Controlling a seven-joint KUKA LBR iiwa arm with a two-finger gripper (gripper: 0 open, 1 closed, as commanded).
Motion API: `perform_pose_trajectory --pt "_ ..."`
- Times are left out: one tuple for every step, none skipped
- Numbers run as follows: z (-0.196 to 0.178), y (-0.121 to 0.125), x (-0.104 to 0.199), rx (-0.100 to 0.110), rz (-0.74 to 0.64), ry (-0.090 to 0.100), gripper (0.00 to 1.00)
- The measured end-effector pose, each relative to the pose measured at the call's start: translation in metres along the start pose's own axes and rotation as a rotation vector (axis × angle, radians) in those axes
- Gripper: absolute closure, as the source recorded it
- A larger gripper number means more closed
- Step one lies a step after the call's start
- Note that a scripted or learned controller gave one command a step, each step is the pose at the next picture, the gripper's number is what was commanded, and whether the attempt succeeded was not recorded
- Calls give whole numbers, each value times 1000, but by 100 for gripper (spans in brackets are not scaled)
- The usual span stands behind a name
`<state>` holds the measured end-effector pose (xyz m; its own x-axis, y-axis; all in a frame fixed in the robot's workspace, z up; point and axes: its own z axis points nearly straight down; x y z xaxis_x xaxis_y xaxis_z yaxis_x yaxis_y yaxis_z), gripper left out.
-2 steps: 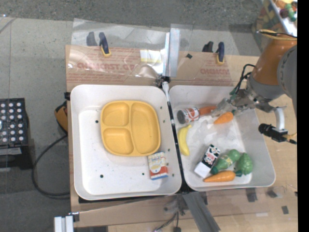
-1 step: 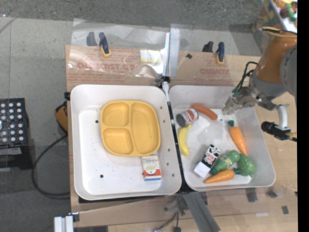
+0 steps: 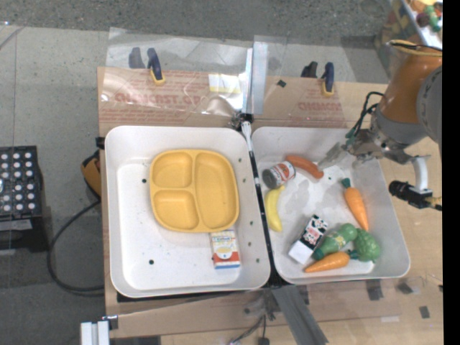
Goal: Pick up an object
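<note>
The right bin holds a red-orange sausage, a small can, a yellow banana, an orange carrot, a black-and-white carton, green broccoli and a second carrot. My gripper hangs over the bin's upper right part, just right of the sausage and above the first carrot. Nothing visibly sits in it. The arm's orange band rises behind it at the right edge.
The left bin carries a yellow divided plate and a small red-and-white box near its front right. Blue clamps and plastic sheeting stand behind both bins. A black box sits off the bench at the left.
</note>
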<state>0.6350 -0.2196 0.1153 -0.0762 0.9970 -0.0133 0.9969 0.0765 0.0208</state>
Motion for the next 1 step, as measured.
perform_pose_trajectory --pt "22 -65 3 23 57 11 0"
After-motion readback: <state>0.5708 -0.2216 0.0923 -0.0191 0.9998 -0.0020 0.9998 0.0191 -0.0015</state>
